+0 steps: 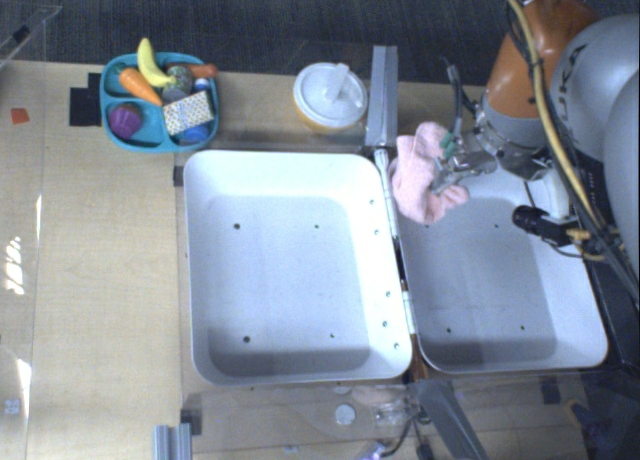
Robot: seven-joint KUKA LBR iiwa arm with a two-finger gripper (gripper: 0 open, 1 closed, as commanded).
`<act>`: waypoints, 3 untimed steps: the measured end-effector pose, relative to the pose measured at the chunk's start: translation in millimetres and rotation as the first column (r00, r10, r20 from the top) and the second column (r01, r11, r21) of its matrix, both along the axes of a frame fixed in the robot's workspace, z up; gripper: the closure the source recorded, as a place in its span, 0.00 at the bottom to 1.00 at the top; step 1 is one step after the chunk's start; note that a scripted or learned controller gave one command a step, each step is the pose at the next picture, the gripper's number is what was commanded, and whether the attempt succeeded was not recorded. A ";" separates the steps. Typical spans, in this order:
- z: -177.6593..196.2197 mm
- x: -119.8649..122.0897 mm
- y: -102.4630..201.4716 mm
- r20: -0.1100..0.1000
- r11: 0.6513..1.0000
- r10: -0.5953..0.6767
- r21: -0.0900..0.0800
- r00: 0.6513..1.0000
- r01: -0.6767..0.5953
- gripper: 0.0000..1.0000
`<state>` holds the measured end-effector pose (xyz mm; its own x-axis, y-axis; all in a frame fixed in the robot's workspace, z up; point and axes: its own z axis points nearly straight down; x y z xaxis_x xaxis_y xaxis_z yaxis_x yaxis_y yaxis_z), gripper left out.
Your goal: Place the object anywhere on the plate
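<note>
A crumpled pink cloth (420, 180) hangs over the upper left corner of the right bin (510, 318), by the divider between the two bins. My gripper (452, 164) reaches in from the right and is shut on the cloth's right edge, with the fabric bunched between its fingers. The blue divided plate (110, 133) sits on the bench at the far upper left, beyond the left bin (290, 348). It holds a toy banana (150, 63), a carrot (138, 85), a purple piece and a patterned block.
A white lidded cup (330, 96) stands behind the left bin near a grey upright post (380, 96). The arm's body and its cables (560, 148) take up the upper right. A black tag (84, 105) lies left of the plate.
</note>
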<state>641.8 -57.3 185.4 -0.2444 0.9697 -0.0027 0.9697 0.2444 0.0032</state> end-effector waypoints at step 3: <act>45.4 -16.6 100.5 0.001 0.687 0.726 -0.001 0.687 -0.726 1.00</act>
